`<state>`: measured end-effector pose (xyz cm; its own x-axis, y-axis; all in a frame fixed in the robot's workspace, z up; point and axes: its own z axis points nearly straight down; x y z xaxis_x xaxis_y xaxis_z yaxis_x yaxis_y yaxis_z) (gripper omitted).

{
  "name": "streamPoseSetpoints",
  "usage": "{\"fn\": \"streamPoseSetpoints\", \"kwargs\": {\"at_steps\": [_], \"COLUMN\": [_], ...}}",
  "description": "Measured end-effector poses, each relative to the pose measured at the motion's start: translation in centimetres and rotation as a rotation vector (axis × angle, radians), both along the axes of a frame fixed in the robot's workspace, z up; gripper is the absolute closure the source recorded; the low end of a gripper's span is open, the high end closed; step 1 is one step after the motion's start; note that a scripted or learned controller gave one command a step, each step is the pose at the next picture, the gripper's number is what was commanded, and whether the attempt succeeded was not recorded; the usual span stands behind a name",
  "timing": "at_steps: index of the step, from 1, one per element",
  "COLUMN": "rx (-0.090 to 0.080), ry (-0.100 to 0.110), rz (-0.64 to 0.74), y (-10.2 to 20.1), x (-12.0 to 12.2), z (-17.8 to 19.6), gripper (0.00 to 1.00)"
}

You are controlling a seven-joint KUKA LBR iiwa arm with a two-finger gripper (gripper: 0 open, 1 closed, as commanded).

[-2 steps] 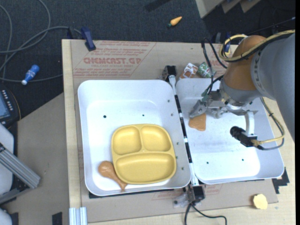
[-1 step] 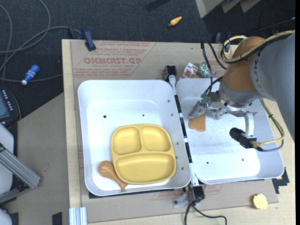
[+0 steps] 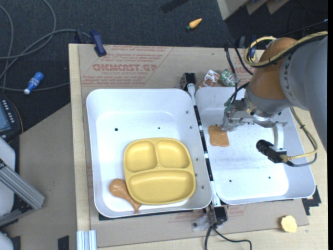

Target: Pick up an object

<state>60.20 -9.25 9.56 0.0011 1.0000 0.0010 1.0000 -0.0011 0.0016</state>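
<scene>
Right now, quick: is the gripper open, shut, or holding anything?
Gripper: low in the right bin, just above the brown flat piece; open or shut cannot be told, and no hold on the piece is visible.

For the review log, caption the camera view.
Gripper poised over tan slice in right bin; yellow divided plate in left bin.

Dark blue carpet [image 3: 135, 9] surrounds the cardboard-covered surface [image 3: 130, 66]. Left of the surface lie grey cables [image 3: 31, 40] and a small blue bottle [image 3: 34, 82].

flat orange-brown piece [image 3: 218, 137], right bin's left edge
</scene>
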Motion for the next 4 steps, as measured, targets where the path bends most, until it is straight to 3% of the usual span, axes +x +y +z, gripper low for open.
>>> {"fn": "streamPoseSetpoints", "kwargs": {"at_steps": [1,4], "rx": [0.000,0.000], "ry": [0.001,0.002], "rz": [0.000,0.001], "y": [0.0,-0.5], "x": [0.0,-1.2], "z": [-0.1,-1.0], "gripper": [0.00,0.00]}}
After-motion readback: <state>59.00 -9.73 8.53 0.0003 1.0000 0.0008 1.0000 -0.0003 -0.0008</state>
